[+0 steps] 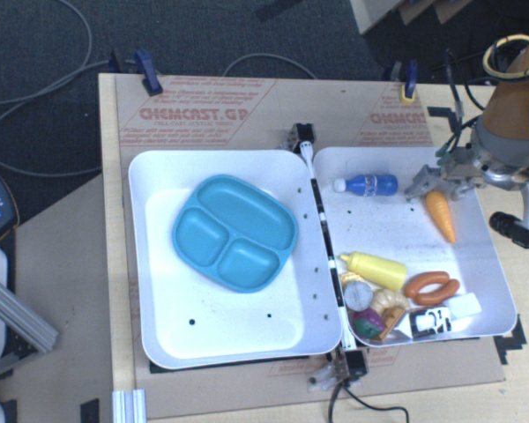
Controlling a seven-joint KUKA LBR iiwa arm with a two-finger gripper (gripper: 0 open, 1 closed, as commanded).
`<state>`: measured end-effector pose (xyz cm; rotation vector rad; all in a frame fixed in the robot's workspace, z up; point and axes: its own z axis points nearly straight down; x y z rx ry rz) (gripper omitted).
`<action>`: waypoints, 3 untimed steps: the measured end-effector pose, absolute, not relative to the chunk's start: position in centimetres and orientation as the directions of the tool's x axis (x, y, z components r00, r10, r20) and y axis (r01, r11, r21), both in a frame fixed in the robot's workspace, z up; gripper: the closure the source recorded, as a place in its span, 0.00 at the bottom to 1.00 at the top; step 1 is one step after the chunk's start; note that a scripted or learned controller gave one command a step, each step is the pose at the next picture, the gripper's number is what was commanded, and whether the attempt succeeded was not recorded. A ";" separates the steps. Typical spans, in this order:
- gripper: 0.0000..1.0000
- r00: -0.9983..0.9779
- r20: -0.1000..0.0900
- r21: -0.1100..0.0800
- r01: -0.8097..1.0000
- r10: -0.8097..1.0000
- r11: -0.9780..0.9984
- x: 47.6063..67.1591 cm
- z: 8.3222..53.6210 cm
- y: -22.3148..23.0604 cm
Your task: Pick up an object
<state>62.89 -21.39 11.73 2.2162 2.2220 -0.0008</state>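
An orange carrot [440, 216] lies in the upper right part of the right bin [485, 263], pointing down the bin. My gripper [442, 187] hovers right over the carrot's upper end. Its fingers [418, 186] are spread apart, one on each side of that end, and they do not close on the carrot. The gripper is open. A small blue bottle [368, 184] lies on its side to the left of the gripper, near the bin's top wall.
A yellow squeeze bottle [377, 269], an orange-red sausage [430, 286], a purple and green toy [363, 311] and a black-and-white box [436, 321] crowd the right bin's lower end. The left bin [159, 324] holds a blue divided plate [235, 232].
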 end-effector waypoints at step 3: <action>1.00 -0.006 0.001 -0.007 1.000 1.000 0.006 64.3 8.3 -15.8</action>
